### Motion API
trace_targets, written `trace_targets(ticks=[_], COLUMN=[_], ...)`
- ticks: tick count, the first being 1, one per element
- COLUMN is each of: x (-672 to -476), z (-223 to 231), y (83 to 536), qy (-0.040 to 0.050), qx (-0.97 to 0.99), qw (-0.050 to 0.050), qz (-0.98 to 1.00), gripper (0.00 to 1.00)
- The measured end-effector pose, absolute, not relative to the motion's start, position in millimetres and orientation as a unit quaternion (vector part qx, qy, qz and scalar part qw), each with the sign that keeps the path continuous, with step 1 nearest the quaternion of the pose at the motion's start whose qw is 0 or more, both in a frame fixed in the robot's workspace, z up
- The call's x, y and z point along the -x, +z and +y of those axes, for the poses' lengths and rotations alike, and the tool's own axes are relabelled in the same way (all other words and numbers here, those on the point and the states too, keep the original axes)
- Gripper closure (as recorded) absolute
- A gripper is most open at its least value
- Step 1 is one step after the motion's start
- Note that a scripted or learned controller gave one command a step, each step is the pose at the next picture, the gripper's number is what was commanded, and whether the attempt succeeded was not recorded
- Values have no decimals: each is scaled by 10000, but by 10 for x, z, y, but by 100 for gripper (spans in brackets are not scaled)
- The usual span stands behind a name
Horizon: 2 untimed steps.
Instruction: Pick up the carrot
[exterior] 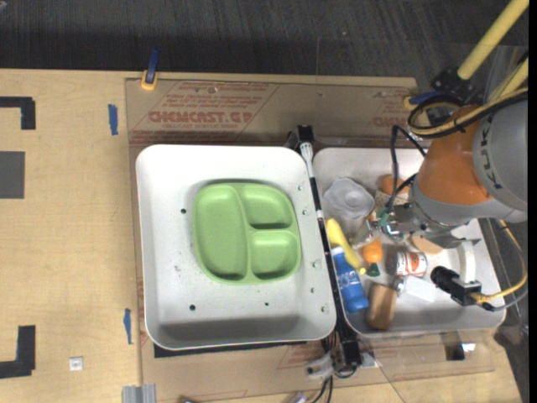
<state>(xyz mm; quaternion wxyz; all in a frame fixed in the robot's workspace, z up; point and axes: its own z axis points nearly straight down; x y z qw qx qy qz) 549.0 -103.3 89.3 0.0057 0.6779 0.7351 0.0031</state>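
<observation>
Camera view: left bin [164, 225] at frame centre, holding a green divided plate [247, 229]. Right bin [478, 305] packed with clutter: yellow banana [342, 240], blue bottle [350, 282], clear cup [348, 197], small can [409, 264], brown block [382, 306]. Carrot [372, 252] lying mid-bin, just right of the banana (small orange piece, partly hidden). Pincer [388, 221] hanging just above the carrot, under the arm's orange band [449, 175]; can't tell whether wide or narrow.

Divided plate [247, 229] in left bin [159, 175], carrot [371, 253] among clutter in right bin [419, 321]
</observation>
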Motion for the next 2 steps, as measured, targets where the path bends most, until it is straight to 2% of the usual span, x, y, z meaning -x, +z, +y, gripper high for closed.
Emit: trace_targets(ticks=[1, 2], x=[-5511, -5824], z=[-1059, -487], y=[1012, 1871], qy=[35, 23], qx=[-6790, -7370], qw=[111, 10], qz=[7340, 6759], gripper=[100, 100])
